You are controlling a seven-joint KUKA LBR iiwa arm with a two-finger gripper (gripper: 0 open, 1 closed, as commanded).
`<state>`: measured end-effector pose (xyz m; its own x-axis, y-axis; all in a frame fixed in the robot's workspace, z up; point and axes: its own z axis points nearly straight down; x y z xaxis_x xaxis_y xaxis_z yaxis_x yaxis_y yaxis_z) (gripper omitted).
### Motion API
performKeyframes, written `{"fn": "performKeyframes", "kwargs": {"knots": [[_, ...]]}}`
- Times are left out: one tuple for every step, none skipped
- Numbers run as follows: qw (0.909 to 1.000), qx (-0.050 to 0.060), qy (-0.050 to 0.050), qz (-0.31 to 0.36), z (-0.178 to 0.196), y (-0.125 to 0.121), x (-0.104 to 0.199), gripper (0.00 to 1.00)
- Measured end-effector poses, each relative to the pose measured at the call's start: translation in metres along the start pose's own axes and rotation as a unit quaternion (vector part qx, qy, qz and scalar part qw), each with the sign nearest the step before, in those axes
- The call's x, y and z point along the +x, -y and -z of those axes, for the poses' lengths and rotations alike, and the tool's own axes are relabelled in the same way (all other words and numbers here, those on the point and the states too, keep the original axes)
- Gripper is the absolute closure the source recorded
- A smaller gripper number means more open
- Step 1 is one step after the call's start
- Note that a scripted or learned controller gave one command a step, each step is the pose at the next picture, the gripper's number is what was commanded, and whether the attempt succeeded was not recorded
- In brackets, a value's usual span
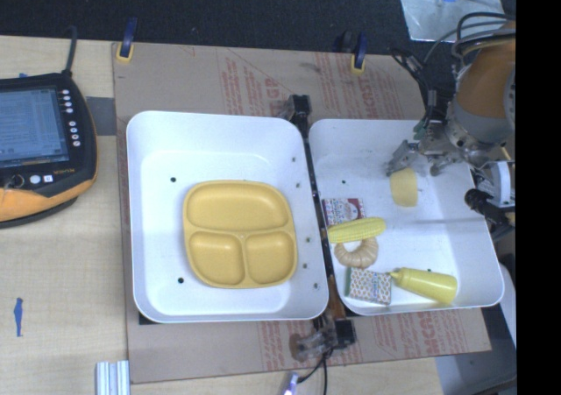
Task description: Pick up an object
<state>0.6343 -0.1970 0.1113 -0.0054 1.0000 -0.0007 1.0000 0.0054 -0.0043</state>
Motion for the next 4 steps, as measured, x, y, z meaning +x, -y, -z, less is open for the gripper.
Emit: {"fn": "performKeyframes", "kwargs": {"knots": [[1.0000,0.000,0.000,0.000,-0.019,0.010,-0.003,0.00],[1.0000,0.001,0.000,0.000,-0.019,0.013,-0.002,0.00],[1.0000,0.001,0.000,0.000,-0.019,0.022,-0.015,0.00],[1.0000,-0.001,0.001,0.001,-0.019,0.007,0.022,0.00]]}}
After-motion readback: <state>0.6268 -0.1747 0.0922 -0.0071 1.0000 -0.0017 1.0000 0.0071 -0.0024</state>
